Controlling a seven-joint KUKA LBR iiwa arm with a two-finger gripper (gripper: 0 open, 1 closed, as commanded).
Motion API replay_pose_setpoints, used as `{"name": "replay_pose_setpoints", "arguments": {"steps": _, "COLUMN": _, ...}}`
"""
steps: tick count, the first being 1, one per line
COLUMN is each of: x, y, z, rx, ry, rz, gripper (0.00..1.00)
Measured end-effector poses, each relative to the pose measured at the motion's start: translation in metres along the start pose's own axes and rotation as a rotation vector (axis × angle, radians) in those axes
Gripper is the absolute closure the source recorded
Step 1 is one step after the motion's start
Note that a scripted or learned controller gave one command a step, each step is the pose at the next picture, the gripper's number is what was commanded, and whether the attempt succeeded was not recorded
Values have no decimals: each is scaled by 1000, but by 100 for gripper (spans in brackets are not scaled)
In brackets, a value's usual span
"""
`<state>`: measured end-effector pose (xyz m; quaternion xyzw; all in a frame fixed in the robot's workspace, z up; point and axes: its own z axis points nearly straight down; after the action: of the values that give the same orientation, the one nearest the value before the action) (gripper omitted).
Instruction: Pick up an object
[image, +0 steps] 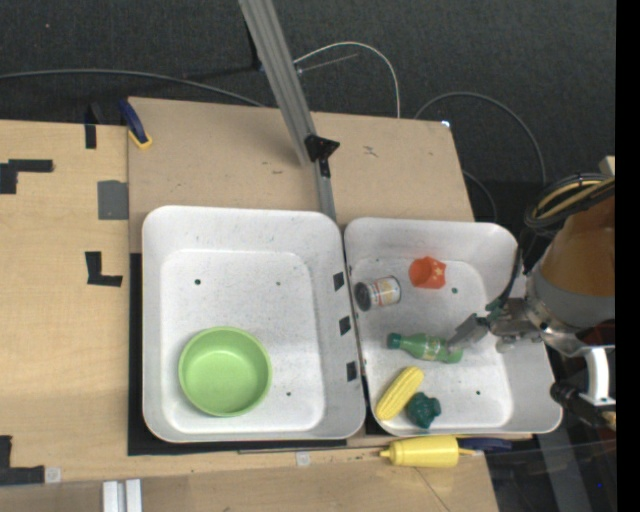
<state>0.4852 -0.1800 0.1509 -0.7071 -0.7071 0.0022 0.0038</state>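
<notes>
The right bin (500, 250) holds several small objects. A green bottle (422, 347) lies on its side in the middle. A small clear jar (378, 293) and an orange-red piece (428, 272) sit toward the back. A yellow corn cob (398, 391) and a dark green lump (424, 409) rest near the front edge. My gripper (464, 331) reaches in from the right, low over the bin, and its tip is right at the bottle's right end. I see nothing lifted off the bin floor.
A light green bowl (225, 370) sits at the front of the left bin (160, 240). A yellow mustard bottle (425, 452) lies on the bench just outside the right bin's front rim. A metal pole (290, 90) slants above the divider.
</notes>
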Motion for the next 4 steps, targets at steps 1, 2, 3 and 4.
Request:
{"name": "replay_pose_setpoints", "arguments": {"steps": 1, "x": -1, "y": 1, "z": 61, "rx": -8, "ry": -3, "rz": 0, "gripper": 0}}
{"name": "replay_pose_setpoints", "arguments": {"steps": 2, "x": -1, "y": 1, "z": 61, "rx": -9, "ry": -2, "rz": 0, "gripper": 0}}
{"name": "replay_pose_setpoints", "arguments": {"steps": 3, "x": 0, "y": 1, "z": 51, "rx": -7, "ry": -1, "rz": -1, "gripper": 100}}
{"name": "replay_pose_setpoints", "arguments": {"steps": 4, "x": -10, "y": 5, "z": 1, "rx": -11, "ry": -4, "rz": -1, "gripper": 100}}
